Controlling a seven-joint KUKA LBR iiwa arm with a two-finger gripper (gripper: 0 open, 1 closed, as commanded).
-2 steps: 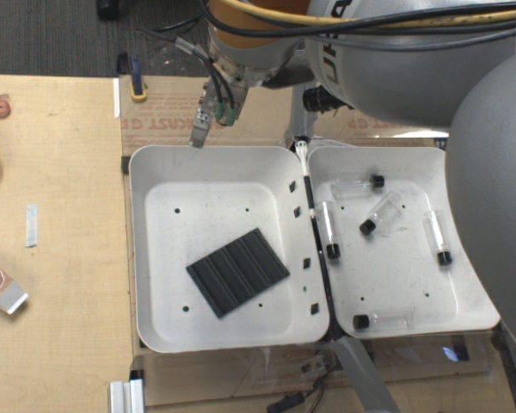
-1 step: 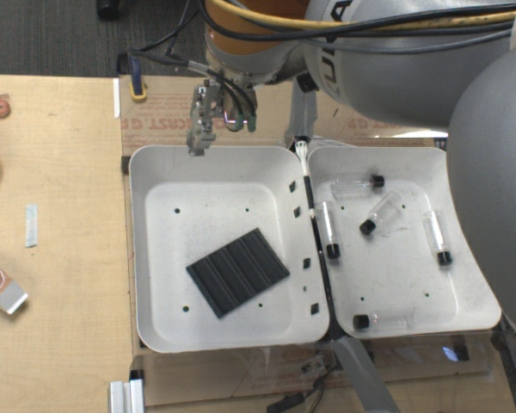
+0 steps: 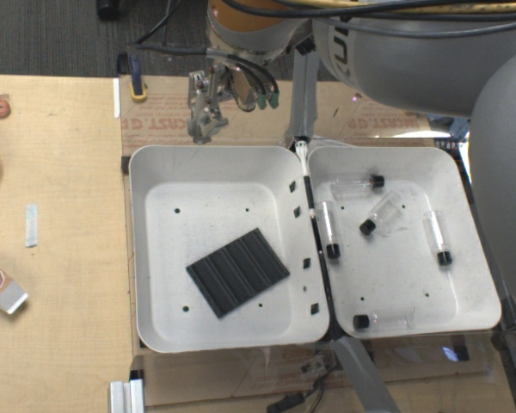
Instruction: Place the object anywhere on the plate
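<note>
- I've got the claw [image 3: 205,110] hanging above the far rim of the left bin [image 3: 146,231], over the cardboard strip behind it, carrying nothing between its fingers.
- I cannot tell from this angle how far apart those fingers stand; they blur into one metal cluster.
- Just above it I see the orange band [image 3: 241,11] and the grey arm [image 3: 430,33] sweeping in from the right, with dark cables [image 3: 258,93] looping beside the wrist.
- Down in the left bin, the dark ribbed plate [image 3: 237,272] lies flat and turned at an angle, near the bin's middle and toward the front, well apart from the claw.
- Across the divider, the right bin [image 3: 473,231] holds the clear tubes with black caps.
- One tube [image 3: 328,229] lies along the left wall, just beside the divider, cap toward the front.
- A second tube [image 3: 378,214] sits tilted near the middle, and a third [image 3: 361,184] rests toward the back wall, cap to the right.
- A fourth tube [image 3: 437,237] lies near the right side, cap toward the front, and a fifth [image 3: 380,321] sits along the front wall, cap to the left.
- Out on the tan counter [image 3: 60,188] to the left, I see a small clear strip [image 3: 32,226] and a wrapped item [image 3: 2,287] near the edge.
</note>
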